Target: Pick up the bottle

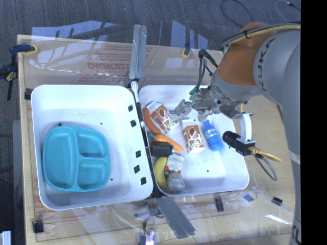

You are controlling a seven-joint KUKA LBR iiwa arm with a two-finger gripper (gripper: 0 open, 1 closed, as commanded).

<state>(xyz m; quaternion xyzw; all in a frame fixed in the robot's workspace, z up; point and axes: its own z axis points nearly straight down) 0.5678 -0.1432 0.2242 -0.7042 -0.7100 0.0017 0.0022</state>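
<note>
Arm: the grey arm (271, 50) with its orange band (240, 60) reaches in from 3 o'clock, wrist over the right bin's far edge.
Gripper: the gripper (196, 107) hangs low at 12 o'clock of the right bin (225, 177), just above the cartons.
Bottle: a blue bottle (212, 135) lies on its side at the bin's centre-right, just below the gripper.
Neighbours: two brown-and-white cartons (193, 138) lie beside it toward 9 o'clock; a carrot (168, 142), a banana (160, 171) and a clear bottle (174, 175) crowd 7 o'clock.
Left bin: a teal divided plate (75, 158) lies at 8 o'clock of the left bin (82, 98).
</note>
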